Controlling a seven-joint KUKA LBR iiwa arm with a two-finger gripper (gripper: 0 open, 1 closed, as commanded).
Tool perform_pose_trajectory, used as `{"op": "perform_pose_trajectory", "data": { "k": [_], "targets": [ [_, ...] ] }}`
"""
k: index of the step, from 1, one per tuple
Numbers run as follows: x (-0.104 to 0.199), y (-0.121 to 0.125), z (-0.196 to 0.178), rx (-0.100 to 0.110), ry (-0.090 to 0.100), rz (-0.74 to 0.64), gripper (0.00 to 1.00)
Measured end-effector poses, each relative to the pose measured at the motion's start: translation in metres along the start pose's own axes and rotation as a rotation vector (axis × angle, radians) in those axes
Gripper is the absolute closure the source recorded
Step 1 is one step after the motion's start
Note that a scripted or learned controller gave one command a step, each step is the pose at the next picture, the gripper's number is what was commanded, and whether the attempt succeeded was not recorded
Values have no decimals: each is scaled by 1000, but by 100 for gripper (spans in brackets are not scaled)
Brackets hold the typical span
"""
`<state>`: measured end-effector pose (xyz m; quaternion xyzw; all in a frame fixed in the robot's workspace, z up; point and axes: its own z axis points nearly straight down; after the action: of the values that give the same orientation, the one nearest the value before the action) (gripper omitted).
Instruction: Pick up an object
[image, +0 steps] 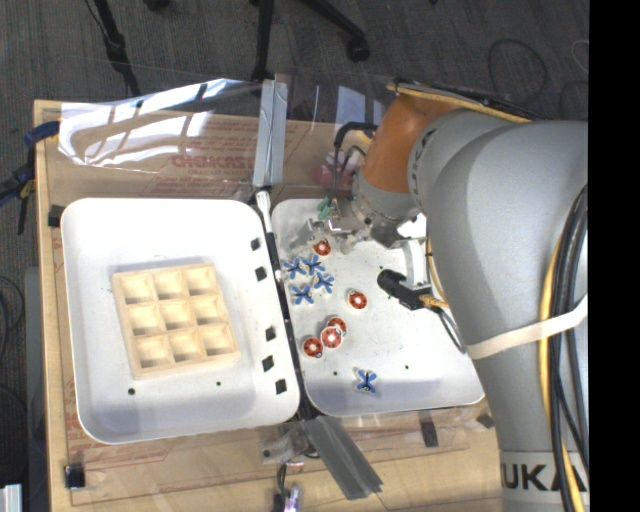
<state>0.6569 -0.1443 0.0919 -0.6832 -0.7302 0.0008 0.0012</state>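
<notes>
- Gripper (335, 218) sits at the far-left corner of the right bin (420, 350); spread or pressed together, cannot tell.
- Red ring (322, 248) is nearest: likely light, stiff, small; pinch across rim.

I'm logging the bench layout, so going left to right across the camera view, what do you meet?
The wooden grid tray → cluster of blue jacks → rightmost red ring → grey arm.
</notes>
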Motion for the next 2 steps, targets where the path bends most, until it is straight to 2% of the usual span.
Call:
{"op": "perform_pose_trajectory", "data": {
  "k": [1, 2],
  "targets": [
    [2, 1, -11, 2, 0, -8, 100],
    [3, 1, -10, 3, 0, -9, 0]
  ]
}}
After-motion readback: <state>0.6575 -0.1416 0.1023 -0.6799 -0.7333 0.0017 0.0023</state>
